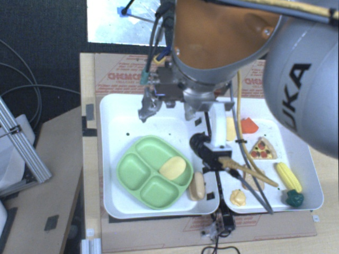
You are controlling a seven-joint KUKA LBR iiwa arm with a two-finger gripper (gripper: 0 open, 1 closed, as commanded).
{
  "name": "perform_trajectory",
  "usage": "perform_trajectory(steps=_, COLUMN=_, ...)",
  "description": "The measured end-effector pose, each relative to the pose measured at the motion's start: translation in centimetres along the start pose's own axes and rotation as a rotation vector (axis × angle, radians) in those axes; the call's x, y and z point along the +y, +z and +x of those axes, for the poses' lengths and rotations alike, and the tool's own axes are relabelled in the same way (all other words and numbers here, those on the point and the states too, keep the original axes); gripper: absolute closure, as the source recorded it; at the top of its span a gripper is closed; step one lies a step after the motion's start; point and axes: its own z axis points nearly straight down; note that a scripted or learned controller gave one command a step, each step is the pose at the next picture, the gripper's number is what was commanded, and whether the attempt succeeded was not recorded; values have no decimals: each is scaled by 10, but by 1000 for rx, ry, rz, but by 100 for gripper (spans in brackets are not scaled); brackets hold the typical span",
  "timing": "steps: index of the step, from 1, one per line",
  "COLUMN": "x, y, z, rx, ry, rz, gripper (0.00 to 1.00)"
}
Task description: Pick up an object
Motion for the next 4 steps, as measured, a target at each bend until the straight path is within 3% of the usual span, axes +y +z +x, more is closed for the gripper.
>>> perform_trajectory(steps=1, x=0, y=192, z=6, rx=-10, ry=14, rz=13, gripper=0)
perform_trajectory(steps=2, x=9, y=336, z=7, rx=5, ry=16, rz=-22, gripper=0)
perform_trajectory(steps=3, x=99, y=261, z=4, rx=0, ry=13, rz=-18, gripper=0)
perform_trajectory(steps=4, x=95, y=255, z=5, rx=-1, ry=11, rz=-6, gripper=100)
